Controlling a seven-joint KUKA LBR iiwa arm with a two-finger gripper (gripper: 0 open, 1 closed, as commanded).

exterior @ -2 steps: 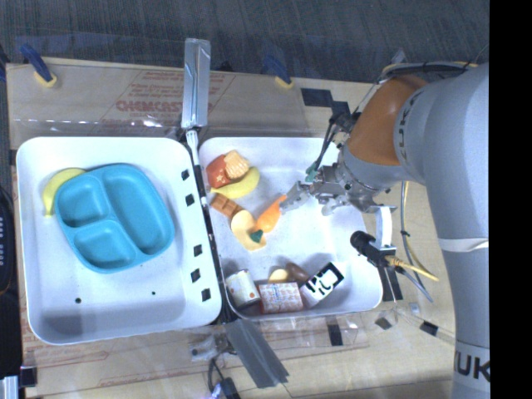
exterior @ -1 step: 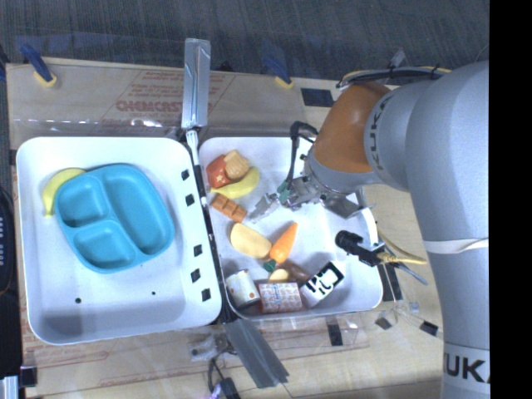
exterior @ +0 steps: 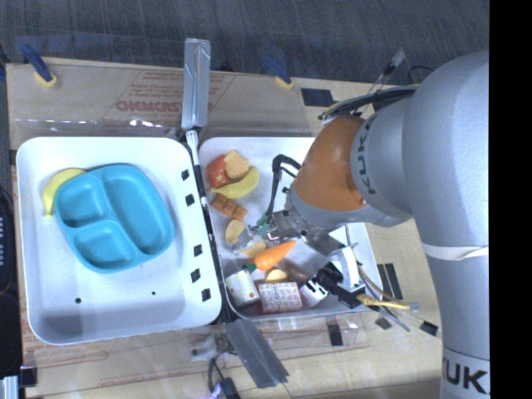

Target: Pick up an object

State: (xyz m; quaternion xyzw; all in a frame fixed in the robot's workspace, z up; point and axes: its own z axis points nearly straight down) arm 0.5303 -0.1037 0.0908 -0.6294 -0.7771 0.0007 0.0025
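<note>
Camera view: carrot (exterior: pixel 274 254) beneath hand (exterior: pixel 278 229)

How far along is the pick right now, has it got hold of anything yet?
Done: the arm has reached into the right bin, with the tool low over the pile near the carrot. In hand: nothing visibly lifted; its grip is hidden. Left: grasp and raise an object. The blue tray sits in the left bin.

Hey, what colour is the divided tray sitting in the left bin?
Light blue. The divided tray shows plainly in the camera view, lying in the white left bin.
</note>
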